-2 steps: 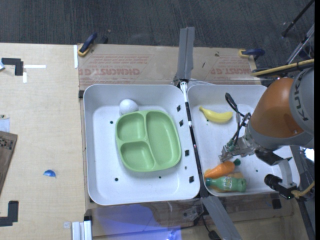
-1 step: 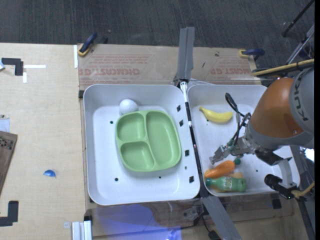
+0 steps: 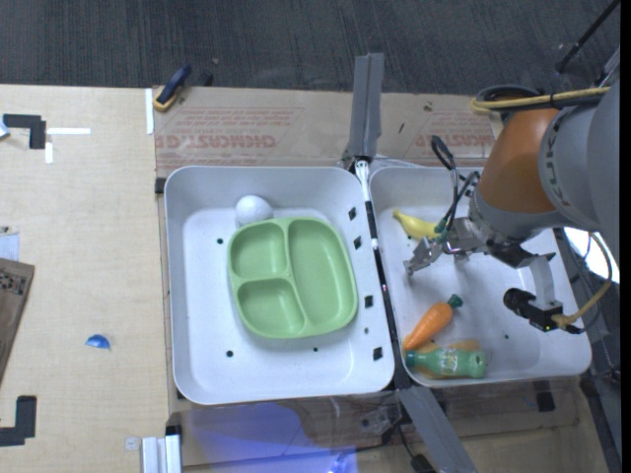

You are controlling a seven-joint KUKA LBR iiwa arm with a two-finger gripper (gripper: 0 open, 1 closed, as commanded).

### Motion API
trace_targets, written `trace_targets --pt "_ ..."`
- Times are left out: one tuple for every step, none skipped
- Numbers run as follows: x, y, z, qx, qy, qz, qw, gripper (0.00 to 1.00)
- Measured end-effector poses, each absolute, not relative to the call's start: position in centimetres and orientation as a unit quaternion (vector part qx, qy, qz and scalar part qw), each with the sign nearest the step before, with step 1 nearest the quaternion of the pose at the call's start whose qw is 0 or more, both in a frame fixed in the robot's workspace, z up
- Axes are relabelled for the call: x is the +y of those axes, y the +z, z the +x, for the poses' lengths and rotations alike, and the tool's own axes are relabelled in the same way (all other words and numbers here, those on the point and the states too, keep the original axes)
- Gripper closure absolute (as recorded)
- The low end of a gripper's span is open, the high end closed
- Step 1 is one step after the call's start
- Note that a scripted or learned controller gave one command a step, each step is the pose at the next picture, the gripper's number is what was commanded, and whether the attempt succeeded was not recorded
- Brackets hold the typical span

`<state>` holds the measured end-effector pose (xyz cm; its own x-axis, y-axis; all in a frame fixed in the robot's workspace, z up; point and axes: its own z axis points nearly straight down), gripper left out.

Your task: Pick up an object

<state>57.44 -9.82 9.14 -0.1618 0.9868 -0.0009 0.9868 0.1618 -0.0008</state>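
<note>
In the right bin (image 3: 552, 358) lie a yellow banana (image 3: 415, 225) at the back left, an orange carrot (image 3: 431, 324) with a green top near the middle, and a green bottle (image 3: 450, 363) on its side at the front. My gripper (image 3: 424, 257) hangs low over the bin floor just in front of the banana and behind the carrot. It looks open, and nothing shows between its fingers. The orange-banded wrist (image 3: 518, 166) reaches in from the right.
The left bin (image 3: 187, 294) holds a green divided plate (image 3: 293, 276) and a small white ball (image 3: 253, 208) behind it. A raised divider (image 3: 373, 254) separates the two bins. A black cable loops across the right side of the right bin.
</note>
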Motion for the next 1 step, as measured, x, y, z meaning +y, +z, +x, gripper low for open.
trace_targets --pt "-10.66 9.19 62.99 0.727 -0.0006 0.687 0.001 0.0"
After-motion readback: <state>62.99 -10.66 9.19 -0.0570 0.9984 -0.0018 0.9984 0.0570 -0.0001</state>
